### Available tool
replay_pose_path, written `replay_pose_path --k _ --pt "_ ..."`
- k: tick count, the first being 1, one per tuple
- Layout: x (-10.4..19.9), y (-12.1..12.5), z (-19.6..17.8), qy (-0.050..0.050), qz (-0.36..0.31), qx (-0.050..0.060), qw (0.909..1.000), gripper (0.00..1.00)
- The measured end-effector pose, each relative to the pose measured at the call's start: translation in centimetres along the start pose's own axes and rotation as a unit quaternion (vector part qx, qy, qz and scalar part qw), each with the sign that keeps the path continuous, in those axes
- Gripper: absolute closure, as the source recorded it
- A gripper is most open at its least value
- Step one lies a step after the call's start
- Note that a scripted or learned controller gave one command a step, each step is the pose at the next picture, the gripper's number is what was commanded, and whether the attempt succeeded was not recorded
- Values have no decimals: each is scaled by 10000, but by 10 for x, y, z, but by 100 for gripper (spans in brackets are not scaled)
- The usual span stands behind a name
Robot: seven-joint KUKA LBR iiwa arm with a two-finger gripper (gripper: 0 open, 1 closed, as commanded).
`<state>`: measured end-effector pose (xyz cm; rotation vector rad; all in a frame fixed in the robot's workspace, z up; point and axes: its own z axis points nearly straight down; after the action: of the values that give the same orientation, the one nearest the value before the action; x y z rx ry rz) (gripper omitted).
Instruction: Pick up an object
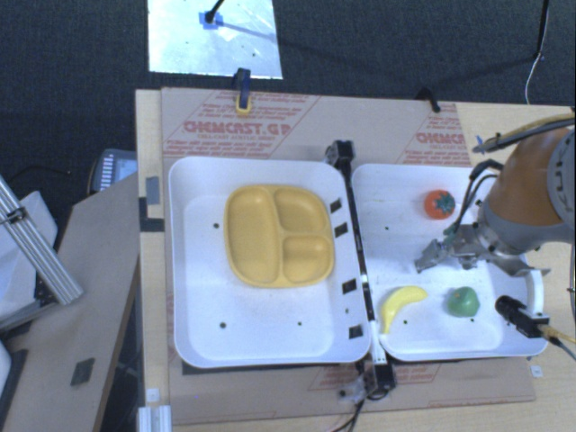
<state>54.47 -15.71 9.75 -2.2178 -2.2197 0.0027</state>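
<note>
Three small objects lie in the right bin [396, 187]. A red tomato-like fruit [439, 203] is near the far side. At the near edge are a yellow banana [400, 302] and, right of it, a green round fruit [463, 301]. My gripper [434, 256] reaches in from the right and sits over the bin's middle. It is above the banana and the green fruit in the view and below the red fruit, touching none of them.
The left bin [193, 268] holds a yellow divided plate [277, 235]. A black divider [353, 241] runs between the bins. The grey and orange arm [531, 196] covers the right bin's right side. A black fitting [517, 315] sits at the near right corner.
</note>
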Motion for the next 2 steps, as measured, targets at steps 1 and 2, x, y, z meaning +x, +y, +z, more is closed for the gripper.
replay_pose_path --k 1,2 --pt "-1 1 -14 -11 5 -28 10000 100" --pt "-5 2 -78 -20 -12 -56 10000 100"
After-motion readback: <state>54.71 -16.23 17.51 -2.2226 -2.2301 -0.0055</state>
